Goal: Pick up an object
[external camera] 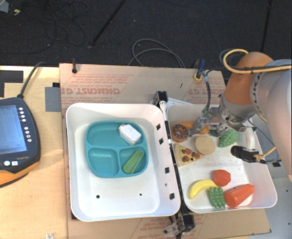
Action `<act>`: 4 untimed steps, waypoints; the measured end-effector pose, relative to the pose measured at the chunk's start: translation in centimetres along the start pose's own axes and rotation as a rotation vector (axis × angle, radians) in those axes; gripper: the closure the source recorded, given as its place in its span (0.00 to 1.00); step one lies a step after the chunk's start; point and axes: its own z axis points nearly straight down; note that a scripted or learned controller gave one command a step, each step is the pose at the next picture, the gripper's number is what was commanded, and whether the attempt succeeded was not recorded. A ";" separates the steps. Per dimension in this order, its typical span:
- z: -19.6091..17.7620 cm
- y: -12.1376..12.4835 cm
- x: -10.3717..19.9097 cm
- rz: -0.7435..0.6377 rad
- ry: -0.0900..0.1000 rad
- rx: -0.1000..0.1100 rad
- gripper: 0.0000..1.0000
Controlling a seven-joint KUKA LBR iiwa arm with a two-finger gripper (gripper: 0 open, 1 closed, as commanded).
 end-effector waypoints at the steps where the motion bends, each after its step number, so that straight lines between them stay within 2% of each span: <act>1: -0.4 0.1 1.6 0.005 -0.018 -0.009 0.00; 2: -0.2 0.1 0.4 0.003 -0.003 -0.004 0.00; 3: -0.3 0.1 1.2 0.004 -0.012 -0.008 0.00; 4: -0.2 0.1 0.6 0.003 -0.003 -0.005 0.00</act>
